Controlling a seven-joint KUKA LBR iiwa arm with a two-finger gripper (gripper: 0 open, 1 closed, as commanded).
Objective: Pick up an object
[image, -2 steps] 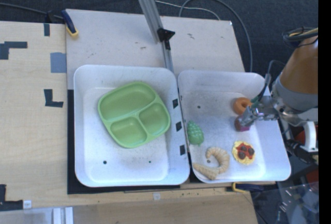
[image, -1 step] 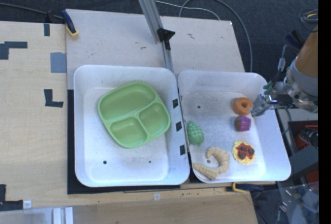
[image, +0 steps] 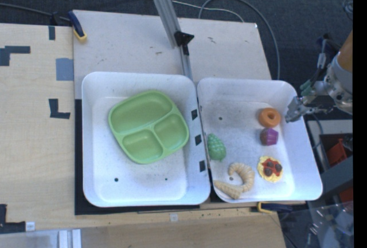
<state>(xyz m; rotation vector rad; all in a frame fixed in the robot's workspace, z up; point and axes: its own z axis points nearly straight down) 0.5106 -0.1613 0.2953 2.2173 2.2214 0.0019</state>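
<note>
My end effector (image: 298, 105) hangs over the right bin's (image: 298, 144) edge near the donut (image: 269, 117); whether it's open, I can't tell.

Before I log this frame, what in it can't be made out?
- Gripper, camera view: small and blurred at the right bin's rim; open or shut is unclear.
- Arm: cut off by the right edge.
- Green toy: too small to identify.
- Croissant's lower end: merges with the bin wall.
</note>
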